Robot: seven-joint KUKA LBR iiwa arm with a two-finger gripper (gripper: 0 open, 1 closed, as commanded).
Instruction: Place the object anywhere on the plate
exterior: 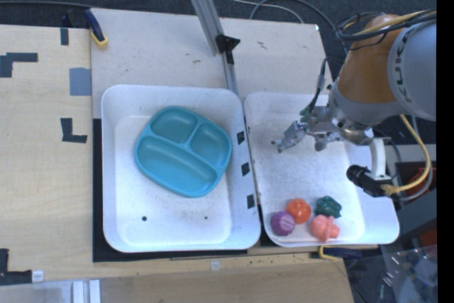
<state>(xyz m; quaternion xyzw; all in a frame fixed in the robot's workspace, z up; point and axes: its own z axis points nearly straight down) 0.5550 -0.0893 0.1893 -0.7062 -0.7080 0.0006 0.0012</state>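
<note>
Resting on a pale wooden bench: two shallow white plastic bins, side by side. Left bin bigger-looking, right bin touching it along the middle. Reaching in from the right: big grey robot arm with an orange band, hanging over the right bin's far right part. Lying in the middle of the left bin, a bit toward its far edge: light blue plastic plate with three sections. Bare on top. Hovering over the middle of the right bin, pointing toward the left edge: silver two-finger gripper. Fingers spread apart a little, holding nothing.

Sitting close together at the near edge of the right bin: four small toys. Pink lumpy toy nearest the edge, touching a dark green leafy toy just behind it. Round orange-red toy to their left. Round purple toy at the near left corner, touching the orange-red one. All four well apart from the gripper and from the plate.
</note>
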